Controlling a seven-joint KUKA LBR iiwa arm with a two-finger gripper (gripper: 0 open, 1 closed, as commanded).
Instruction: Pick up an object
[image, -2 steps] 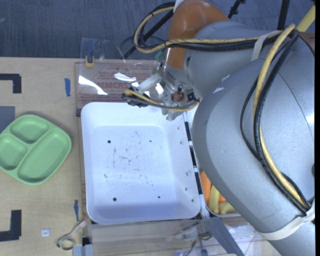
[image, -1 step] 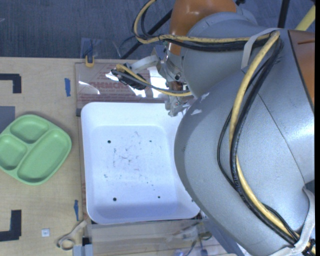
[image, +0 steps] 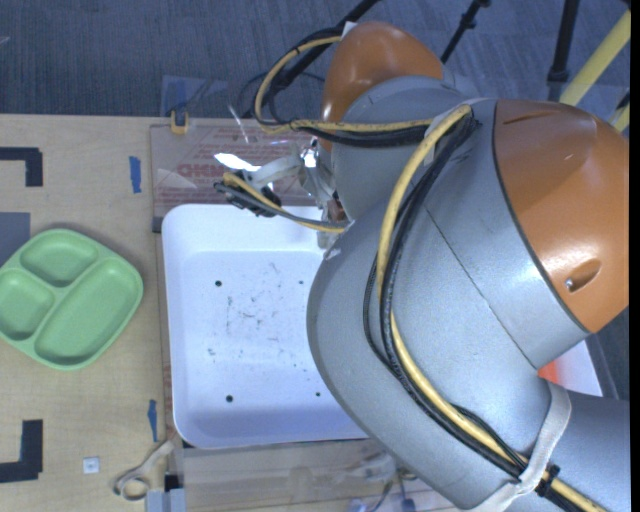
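One white bin (image: 240, 300) lies in the camera view, half covered by the grey arm (image: 450, 300).
Its left rim and scuffed floor stay open; the arm's bulk blocks the right side. On the counter (image: 90, 170) a green divided tray (image: 68, 297) sits well apart, left of the bin. Pincer state and object: cannot tell.

Arm (image: 470, 290) over white bin's (image: 200, 300) right side
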